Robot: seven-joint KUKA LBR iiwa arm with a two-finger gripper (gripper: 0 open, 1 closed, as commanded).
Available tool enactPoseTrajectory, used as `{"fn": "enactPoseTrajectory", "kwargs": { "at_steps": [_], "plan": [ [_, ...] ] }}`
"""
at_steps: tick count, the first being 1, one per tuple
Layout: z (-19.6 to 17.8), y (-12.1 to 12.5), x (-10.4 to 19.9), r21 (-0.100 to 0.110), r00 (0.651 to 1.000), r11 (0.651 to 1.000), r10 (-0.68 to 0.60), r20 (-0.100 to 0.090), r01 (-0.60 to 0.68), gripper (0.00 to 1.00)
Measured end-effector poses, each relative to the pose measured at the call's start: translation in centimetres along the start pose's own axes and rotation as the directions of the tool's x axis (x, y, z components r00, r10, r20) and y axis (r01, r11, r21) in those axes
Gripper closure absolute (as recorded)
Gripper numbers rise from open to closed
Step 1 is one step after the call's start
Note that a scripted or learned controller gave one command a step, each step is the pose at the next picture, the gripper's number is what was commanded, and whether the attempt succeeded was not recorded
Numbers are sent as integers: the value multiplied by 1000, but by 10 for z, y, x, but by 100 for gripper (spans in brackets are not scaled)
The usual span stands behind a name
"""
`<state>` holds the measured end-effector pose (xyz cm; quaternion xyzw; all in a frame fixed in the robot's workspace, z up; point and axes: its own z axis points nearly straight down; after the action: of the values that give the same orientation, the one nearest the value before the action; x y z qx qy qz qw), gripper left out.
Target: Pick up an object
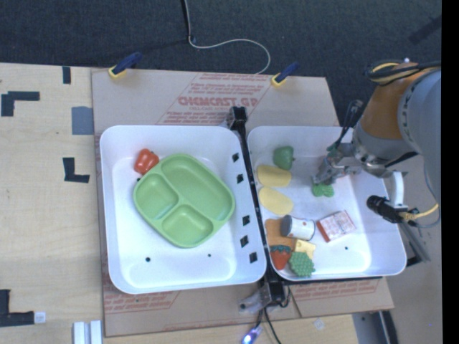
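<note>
Right then, gripper [328, 176] sat low in the right bin [358, 264], just over a small green toy [323, 190].
It was down there to grab the toy, I think; can't tell its grip. Toy was bumpy, leafy green, near the bin's middle w/ other play food close by. Green tray [184, 199] lay in the left bin [122, 264].

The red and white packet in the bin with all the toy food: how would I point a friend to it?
Look in the right bin, the crowded one. The red and white packet lies flat near that bin's right side, just right of the small white cup. It is the one flat, boxy, printed thing there; its neighbours are rounded toy foods in plain colours.
</note>
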<state>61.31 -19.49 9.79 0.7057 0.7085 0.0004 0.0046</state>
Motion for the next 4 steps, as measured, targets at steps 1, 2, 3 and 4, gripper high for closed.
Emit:
{"fn": "enactPoseTrajectory", "kwargs": {
  "at_steps": [1,2,3,4],
  "plan": [
    [-62,-1,-6,2,1000,1000,3,-4,-3,100],
    [-121,10,-4,1,1000,1000,2,-4,-2,100],
    [-127,10,-4,6,1000,1000,3,-6,-3,100],
    [-118,-4,47,9,1000,1000,-1,-8,1,100]
  ]
}}
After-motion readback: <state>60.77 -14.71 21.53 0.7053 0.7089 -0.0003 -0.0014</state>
